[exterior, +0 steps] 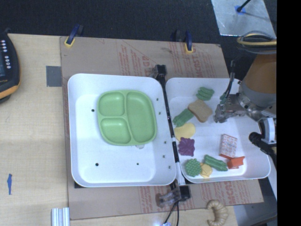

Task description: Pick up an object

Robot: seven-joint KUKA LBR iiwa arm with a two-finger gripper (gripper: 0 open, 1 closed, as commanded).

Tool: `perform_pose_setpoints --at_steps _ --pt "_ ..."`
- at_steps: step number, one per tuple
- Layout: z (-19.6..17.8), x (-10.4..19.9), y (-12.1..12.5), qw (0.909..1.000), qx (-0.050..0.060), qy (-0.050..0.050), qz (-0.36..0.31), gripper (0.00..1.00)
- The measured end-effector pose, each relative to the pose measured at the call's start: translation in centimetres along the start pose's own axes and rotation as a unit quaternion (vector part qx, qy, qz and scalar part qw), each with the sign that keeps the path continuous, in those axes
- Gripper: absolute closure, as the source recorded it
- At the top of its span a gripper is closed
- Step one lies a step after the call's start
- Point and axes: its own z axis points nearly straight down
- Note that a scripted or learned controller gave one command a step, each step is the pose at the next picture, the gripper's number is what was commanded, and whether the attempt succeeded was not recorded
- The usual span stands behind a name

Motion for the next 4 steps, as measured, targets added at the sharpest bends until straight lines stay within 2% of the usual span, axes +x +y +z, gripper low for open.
perform_pose_setpoints --at_steps 1,2,3,4 --pt "0.2 0.2 0.4 1.0000 -0.002 0.000 -0.001 0.00" --pt "1.8 4.9 6.2 1.0000 -0.004 0.000 -0.006 0.00" --pt "4.7 2.7 8.6 1.0000 -0.004 0.000 -0.003 0.00" --pt "4.5 -2.3 8.6 1.0000 -0.005 -0.001 0.000 0.00"
